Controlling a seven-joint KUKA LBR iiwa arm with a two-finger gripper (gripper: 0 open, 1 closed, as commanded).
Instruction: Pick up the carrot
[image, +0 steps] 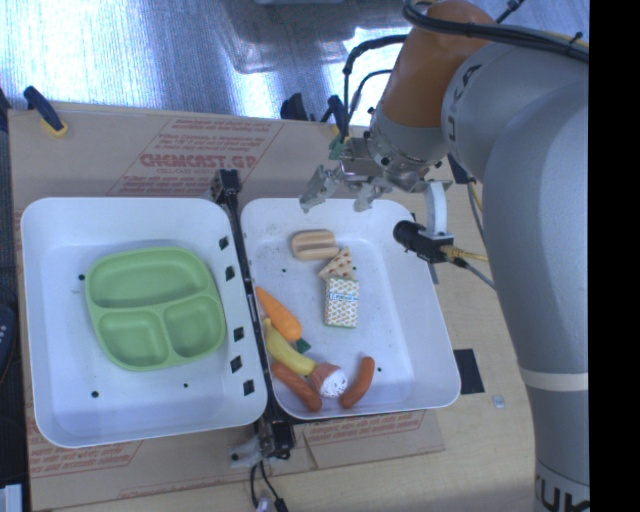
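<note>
Robot lab, cardboard-covered bench (180, 150), two white bins (50, 300), KUKA arm (520, 150)

Two bins sit side by side on the counter (90, 150). The left bin (50, 400) holds a divided plate (153, 306). In the right bin (425, 345), the carrot (279, 313) lies by the left wall, a banana (284, 350) just before it, a small carton (341, 302) to its right. The tool (338, 195) hangs over that bin's far edge.

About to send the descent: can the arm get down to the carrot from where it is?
Probably yes. The carrot lies uncovered by the bin's left wall, its top free. A banana touches its lower end and the wall crowds one side. The end effector hangs above the far rim.
</note>
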